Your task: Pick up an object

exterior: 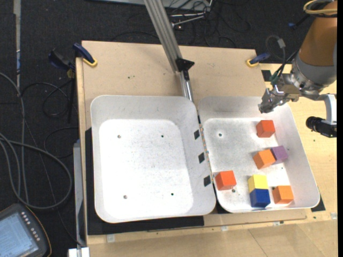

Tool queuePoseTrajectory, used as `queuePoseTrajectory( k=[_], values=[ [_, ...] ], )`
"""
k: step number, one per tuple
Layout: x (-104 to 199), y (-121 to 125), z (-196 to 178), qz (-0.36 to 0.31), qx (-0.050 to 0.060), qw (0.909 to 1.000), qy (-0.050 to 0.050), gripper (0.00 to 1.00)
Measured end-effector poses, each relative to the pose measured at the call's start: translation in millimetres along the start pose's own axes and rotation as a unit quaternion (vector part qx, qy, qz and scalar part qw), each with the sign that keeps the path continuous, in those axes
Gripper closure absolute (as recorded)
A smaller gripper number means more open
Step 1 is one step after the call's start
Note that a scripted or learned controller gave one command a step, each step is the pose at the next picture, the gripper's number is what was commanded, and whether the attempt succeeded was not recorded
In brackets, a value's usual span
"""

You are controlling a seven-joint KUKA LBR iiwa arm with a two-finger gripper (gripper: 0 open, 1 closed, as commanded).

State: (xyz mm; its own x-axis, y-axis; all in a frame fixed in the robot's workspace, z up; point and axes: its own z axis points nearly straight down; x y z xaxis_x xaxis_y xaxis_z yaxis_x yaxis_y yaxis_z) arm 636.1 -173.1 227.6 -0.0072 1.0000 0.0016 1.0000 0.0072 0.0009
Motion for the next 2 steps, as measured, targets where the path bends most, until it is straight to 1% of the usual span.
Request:
queuePoseTrajectory(
  k=[1,2],
  values=[
    [49,-13,-11,0.000,0.000,1.0000,0.000,1.00],
    [99,-27,0,0.000,0.002,1.0000,0.000,1.00]
  ],
)
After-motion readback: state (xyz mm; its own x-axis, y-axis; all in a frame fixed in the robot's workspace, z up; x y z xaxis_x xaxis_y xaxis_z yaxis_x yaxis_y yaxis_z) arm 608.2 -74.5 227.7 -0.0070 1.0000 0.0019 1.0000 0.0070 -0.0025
